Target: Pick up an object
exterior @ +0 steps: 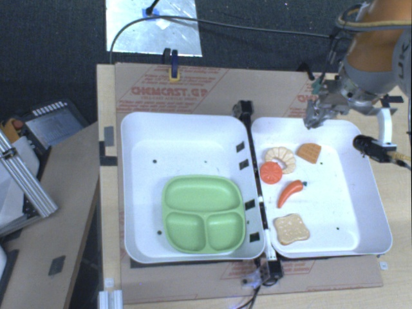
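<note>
The tool (313,118) hovers over the right bin's (360,192) far rim (whether spread or pressed together, I cannot tell), carrying nothing visible. Candidate objects lie below: shrimp (282,157), tomato slice (271,172), chili (290,192), toast (291,229), spaced for easy picking.

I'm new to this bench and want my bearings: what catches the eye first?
A green divided plate lies in the left bin. Bright toy foods cluster in the right bin, notably a red chili pepper and a tomato slice. The gripper hovers at that bin's far edge.
</note>
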Controlling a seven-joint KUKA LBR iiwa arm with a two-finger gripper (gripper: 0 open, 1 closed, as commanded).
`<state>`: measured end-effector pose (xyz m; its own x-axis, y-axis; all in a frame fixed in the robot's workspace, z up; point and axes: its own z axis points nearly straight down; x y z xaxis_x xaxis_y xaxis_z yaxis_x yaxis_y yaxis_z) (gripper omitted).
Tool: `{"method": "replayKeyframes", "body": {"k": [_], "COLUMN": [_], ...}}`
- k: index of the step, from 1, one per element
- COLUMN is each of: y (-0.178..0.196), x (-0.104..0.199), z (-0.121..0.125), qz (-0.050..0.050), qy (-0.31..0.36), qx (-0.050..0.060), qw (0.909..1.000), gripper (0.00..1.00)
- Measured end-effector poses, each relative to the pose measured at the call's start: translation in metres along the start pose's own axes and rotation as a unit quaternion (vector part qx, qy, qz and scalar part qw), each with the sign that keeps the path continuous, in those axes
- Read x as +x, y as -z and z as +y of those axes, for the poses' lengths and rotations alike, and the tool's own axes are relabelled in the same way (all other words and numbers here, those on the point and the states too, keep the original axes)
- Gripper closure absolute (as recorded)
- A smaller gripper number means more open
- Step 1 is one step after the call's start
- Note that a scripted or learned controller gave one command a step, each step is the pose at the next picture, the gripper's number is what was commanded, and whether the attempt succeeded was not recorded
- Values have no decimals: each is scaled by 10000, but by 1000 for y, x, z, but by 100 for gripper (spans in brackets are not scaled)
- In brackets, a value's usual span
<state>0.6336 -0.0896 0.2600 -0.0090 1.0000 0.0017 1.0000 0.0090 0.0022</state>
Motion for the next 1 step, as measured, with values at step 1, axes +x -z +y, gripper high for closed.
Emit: {"method": "replayKeyframes", "body": {"k": [1], "y": [-4], "x": [63], "z": [-3], "qz": [5], "qy": [7], "qx": [7], "qw": [10000], "gripper": [100]}}
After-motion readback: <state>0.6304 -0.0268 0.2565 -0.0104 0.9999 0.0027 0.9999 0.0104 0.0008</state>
